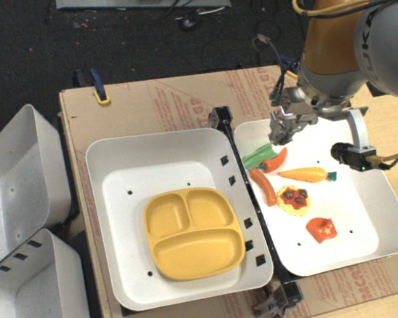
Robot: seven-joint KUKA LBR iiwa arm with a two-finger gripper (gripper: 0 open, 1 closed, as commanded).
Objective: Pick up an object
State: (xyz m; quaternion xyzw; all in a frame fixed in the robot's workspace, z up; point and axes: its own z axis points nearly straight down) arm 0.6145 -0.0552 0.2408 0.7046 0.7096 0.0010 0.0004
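Note:
The right bin (385,227) holds several toy foods: a green piece (258,156), a small red pepper (277,160), an orange sausage (264,186), a yellow-orange carrot (305,174), a round yellow piece with red dots (293,199) and a red chunk (322,229). My gripper (281,134) hangs at the bin's upper left, just above and to the right of the green piece and the red pepper. Nothing shows between its fingers.
The left bin (113,174) holds a yellow divided tray (193,232). A black divider (240,178) runs between the bins. A black fitting with a cable (351,155) hangs off the arm over the right bin. Two grey containers (16,217) stand at the left.

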